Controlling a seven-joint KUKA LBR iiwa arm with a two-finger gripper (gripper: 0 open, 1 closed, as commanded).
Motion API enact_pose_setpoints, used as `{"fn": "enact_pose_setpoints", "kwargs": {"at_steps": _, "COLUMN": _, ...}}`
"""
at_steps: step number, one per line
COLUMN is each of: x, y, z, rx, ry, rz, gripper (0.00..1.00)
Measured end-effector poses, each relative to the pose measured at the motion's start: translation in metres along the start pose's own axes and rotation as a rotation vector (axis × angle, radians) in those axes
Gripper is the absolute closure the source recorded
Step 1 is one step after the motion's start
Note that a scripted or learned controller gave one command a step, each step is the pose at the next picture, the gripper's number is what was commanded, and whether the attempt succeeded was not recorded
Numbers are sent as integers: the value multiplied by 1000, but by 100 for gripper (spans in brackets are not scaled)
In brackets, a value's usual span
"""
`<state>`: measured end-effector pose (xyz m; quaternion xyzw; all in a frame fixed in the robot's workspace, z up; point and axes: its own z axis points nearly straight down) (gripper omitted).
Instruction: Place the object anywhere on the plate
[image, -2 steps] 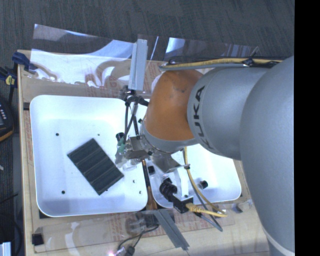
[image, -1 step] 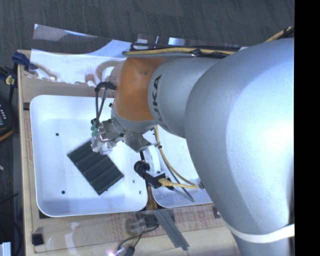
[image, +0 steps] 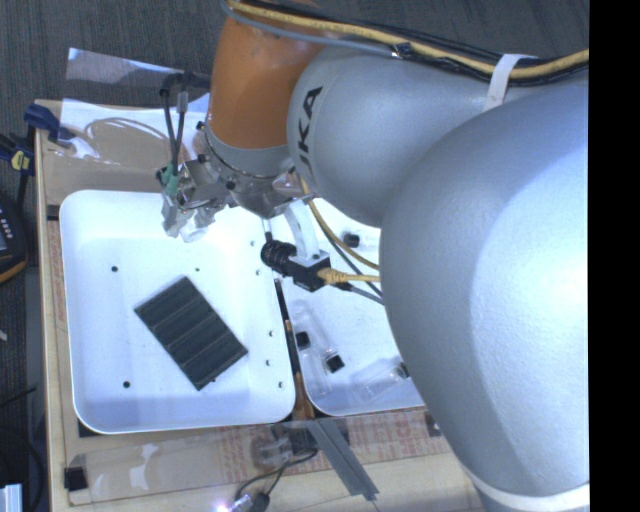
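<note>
Lying in left bin (image: 80, 300): dark plate (image: 190, 331)

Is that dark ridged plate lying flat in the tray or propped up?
Flat: the dark plate lies on the left bin's floor, turned askew to its walls.

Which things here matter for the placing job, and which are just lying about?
Job:
- dark ridged plate in the left bin
- gripper, over that bin's far edge

Lying about:
- small dark bits in the right bin
- blue clamp at the bench corner
</note>
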<state>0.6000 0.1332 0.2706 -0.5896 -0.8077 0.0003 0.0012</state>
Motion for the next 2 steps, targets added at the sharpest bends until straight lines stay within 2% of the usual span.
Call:
{"fn": "enact_pose_setpoints", "kwargs": {"at_steps": 1, "x": -33, "y": -90, "z": 50, "rx": 5, "ry": -2, "rz": -23, "gripper": 100}}
{"fn": "enact_pose_setpoints", "kwargs": {"at_steps": 2, "x": -20, "y": 38, "z": -81, "rx": -2, "ry": 0, "rz": 19, "gripper": 100}}
